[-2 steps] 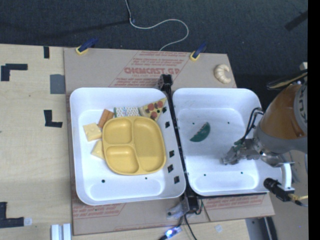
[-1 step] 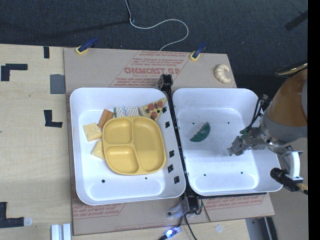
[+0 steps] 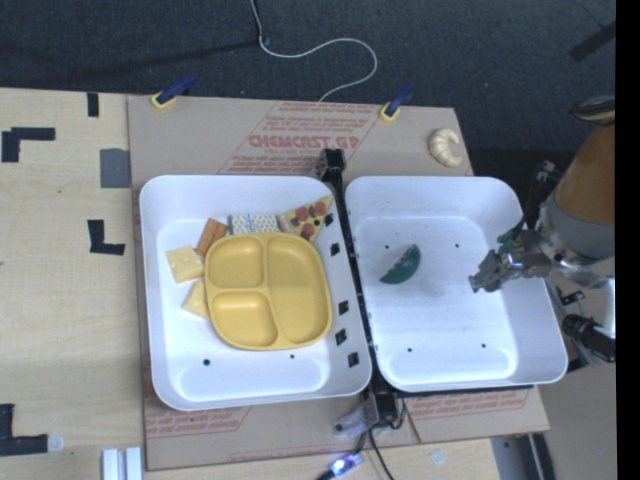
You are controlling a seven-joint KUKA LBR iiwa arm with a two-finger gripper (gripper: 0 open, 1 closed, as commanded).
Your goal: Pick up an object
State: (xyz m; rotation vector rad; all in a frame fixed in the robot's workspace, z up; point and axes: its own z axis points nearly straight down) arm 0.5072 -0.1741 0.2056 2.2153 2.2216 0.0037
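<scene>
Nothing is being carried yet, and the pick is judged to be at its opening stage. Nearest the camera, the front rims of the two bins are seen along the tabletop (image 3: 60, 268), with a cable plug sitting at the join between them.

In the left bin (image 3: 160, 368), a yellow divided plate (image 3: 268, 290) is lying flat, and small toy food pieces are tucked around its left and far edges: pale crackers (image 3: 184, 264), an orange-brown piece (image 3: 211, 234) and a pizza slice (image 3: 310, 215). None of these is being approached.

In the right bin (image 3: 450, 368), a lone green piece (image 3: 402, 265) is resting on the white floor, left of centre and well apart from everything else. It is judged the likeliest target.

The tool (image 3: 487, 275) is being held over the right side of that bin, low and pointing left toward the green piece, but clearly apart from it. Whether it is set wide or narrow cannot be told from this angle; nothing is seen caught in it.

Farther back, on the cardboard sheet beyond the bins, a small cream-coloured object (image 3: 447, 147) is lying near the corner.

So the approach, the closing on an object and the lift are all left to be done.
</scene>
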